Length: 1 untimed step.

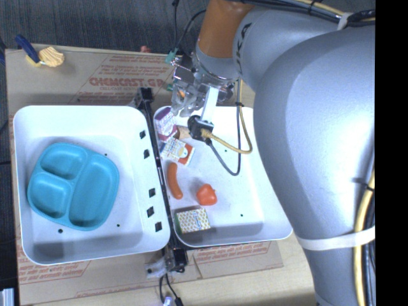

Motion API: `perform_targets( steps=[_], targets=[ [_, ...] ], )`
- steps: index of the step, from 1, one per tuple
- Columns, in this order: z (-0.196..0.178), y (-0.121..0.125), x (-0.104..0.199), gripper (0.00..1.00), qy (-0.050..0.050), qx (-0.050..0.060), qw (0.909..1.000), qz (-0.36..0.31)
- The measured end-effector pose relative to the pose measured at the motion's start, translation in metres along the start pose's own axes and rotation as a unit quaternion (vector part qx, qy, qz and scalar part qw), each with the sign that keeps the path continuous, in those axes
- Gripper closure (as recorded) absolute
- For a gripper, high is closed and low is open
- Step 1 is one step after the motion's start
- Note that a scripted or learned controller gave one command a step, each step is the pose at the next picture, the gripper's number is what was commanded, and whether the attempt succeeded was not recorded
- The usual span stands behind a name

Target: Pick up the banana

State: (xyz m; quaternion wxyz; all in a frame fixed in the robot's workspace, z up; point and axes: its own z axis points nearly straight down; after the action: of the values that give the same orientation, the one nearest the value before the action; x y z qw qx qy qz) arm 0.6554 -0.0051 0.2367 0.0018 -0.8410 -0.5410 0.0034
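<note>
At the far upper left of the frame a small yellow-and-blue object (43, 55) lay on the cardboard-covered bench (102, 75), apart from everything else. Below it, the left bin (25, 126) carried a blue sectioned plate (73, 185), lying flat near the bin's middle and out of my way. Right of the dividing wall, the right bin (255, 225) held the loose items, crowded toward its left side: a purple cup-like thing (164, 121) and a small printed packet (175, 150) at the upper part, an orange sausage-shaped piece (174, 182) below them, a red-orange lump (206, 195) beside that, and a patterned packet (192, 220) against the lower wall. I could not pick out a banana among them; it may have lain under my wrist and arm. My end effector (185, 104) hung over the upper left corner of the right bin, just above the purple thing. I cannot tell whether it was spread or pressed together, and nothing showed held in it.
</note>
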Motion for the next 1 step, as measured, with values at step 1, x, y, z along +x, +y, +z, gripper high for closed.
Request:
perform_targets(
  steps=[1],
  targets=[
    [-0.0599, -0.0456, -0.0838, 1.0, 0.001, -0.001, 0.9938, -0.111]
  ],
)
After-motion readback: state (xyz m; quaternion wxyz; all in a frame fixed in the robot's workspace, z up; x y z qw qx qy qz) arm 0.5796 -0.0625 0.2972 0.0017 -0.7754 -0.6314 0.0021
